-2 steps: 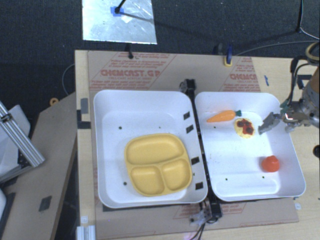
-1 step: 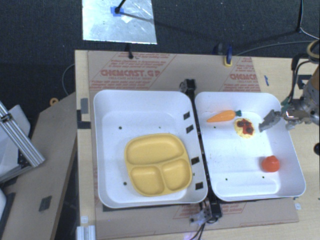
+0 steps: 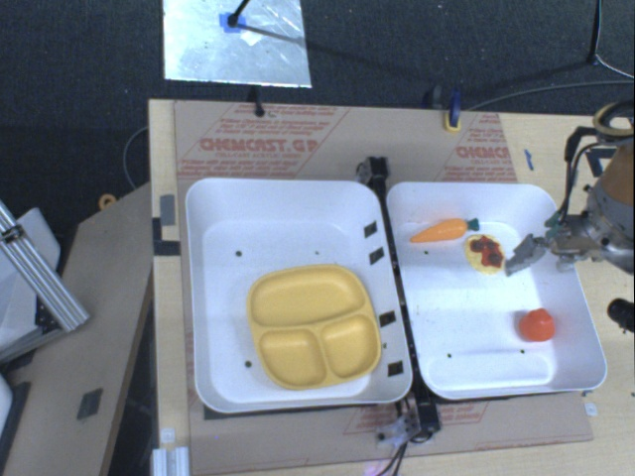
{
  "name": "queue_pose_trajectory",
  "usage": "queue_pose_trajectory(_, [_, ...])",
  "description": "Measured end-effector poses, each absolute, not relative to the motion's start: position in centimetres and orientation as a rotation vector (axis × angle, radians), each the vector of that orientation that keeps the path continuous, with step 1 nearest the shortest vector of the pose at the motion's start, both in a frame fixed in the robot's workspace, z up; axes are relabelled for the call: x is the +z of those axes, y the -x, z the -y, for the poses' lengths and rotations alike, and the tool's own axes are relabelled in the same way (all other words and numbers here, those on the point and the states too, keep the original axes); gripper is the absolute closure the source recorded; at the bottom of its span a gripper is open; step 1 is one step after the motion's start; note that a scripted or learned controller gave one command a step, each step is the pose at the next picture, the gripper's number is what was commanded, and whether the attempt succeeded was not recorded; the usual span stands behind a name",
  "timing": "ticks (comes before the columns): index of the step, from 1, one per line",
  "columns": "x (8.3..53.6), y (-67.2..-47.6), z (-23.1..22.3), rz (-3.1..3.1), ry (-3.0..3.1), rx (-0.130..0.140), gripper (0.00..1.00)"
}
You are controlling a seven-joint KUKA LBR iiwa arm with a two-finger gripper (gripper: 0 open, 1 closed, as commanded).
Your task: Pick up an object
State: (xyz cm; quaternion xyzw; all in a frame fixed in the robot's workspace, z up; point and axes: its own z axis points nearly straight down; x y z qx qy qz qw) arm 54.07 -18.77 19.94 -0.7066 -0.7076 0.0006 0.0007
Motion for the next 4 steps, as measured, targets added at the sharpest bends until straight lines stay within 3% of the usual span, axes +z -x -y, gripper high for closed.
queue_pose_trajectory(1, [14.5, -53.1, 19.0, 2.221, 2.219, 0.002, 0.00])
queue_pose_trajectory(2, [9.7, -53.8, 18.4, 2.225, 2.215, 0.001, 0.00])
queue_pose_trajectory(3, [11.1, -53.9, 18.5, 2.227, 2.221, -0.001, 1.00])
queue_pose_trajectory(4, [17.4, -53.7, 18.5, 2.231, 2.221, -0.005, 1.00])
